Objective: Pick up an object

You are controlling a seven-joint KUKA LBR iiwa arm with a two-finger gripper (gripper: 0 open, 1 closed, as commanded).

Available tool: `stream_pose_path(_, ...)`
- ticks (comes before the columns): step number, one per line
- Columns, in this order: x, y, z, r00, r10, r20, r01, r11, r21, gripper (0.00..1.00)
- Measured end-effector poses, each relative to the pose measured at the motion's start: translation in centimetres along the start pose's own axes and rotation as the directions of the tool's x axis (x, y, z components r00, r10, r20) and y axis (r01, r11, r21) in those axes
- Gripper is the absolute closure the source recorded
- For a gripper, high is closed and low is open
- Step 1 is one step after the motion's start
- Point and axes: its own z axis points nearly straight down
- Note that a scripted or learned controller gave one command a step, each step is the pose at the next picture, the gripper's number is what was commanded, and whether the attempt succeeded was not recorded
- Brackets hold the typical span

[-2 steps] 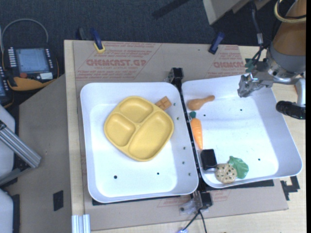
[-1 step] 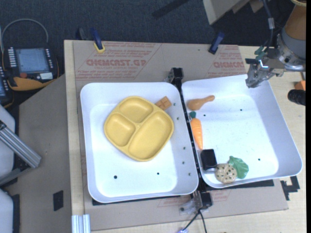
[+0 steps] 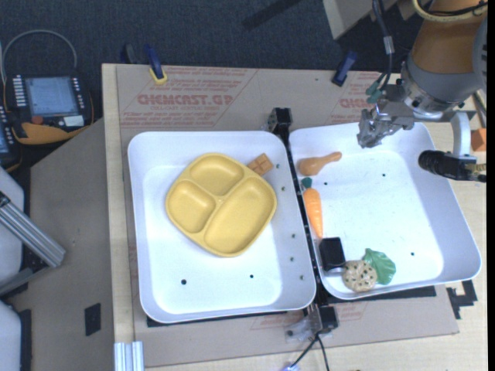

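My gripper (image 3: 370,137) hangs over the far edge of the right bin (image 3: 433,207), with nothing seen between its fingers. A tan chicken drumstick (image 3: 319,163) lies just to its left near the bin's far-left corner. An orange carrot (image 3: 312,210) lies along the left wall. At the near-left corner rest a black block (image 3: 332,253), a round speckled cookie (image 3: 358,276) and a green leafy piece (image 3: 380,264).
The left bin (image 3: 155,269) holds a yellow divided plate (image 3: 222,204), with a small brown waffle piece (image 3: 261,164) at its far edge. A black divider runs between the bins. The middle and right of the right bin offer free room.
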Motion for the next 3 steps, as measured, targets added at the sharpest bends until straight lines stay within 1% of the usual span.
stream_pose_path(1,4.9,-0.1,-0.2,1.0,0.001,0.001,-0.001,1.0,0.0,1.0)
stream_pose_path(2,10.0,-0.1,1.1,1.0,0.002,0.001,-0.002,1.0,0.001,1.0)
stream_pose_path(3,15.2,-2.0,2.3,1.0,0.001,0.001,-0.001,1.0,0.002,1.0)
